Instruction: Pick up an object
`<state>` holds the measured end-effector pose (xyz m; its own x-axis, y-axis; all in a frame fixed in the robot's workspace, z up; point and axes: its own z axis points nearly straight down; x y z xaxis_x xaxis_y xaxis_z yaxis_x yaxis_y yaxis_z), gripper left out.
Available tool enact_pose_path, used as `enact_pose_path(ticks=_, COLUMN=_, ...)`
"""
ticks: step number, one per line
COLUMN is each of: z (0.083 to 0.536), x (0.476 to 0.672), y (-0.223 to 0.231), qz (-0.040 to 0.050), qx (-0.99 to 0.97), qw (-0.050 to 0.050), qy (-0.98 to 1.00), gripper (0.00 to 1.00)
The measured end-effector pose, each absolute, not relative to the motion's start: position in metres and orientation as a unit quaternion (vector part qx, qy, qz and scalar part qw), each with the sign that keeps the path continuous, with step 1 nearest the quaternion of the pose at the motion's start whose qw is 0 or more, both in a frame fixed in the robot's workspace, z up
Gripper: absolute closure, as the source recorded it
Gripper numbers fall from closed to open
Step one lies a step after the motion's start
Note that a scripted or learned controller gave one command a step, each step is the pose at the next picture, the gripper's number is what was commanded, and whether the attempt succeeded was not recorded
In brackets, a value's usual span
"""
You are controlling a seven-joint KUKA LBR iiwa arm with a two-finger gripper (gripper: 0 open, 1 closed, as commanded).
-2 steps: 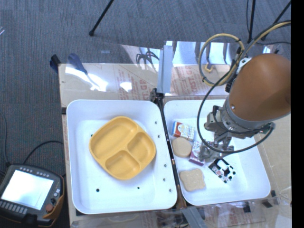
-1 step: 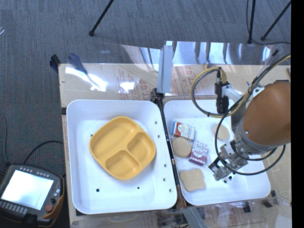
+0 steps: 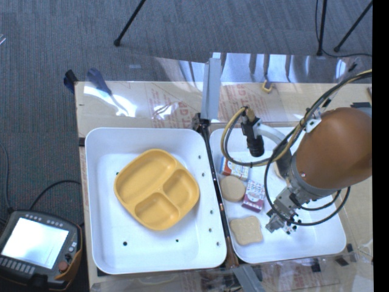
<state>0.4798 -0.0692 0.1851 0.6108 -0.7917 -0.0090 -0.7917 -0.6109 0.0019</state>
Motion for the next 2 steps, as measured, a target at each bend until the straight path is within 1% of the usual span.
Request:
enact_pose_path(ticks=1, z=0.205, x=0.492, y=-0.051, qz=0.0035, qx=-0.957, qw=0.002, qy=0.290, gripper=1.00)
enact_pose_path(ticks=2, z=0.202, x=0.493, y=-0.001, qz=0.0041, qx=-0.990, qw=0.002, qy=0.139, gripper=1.00)
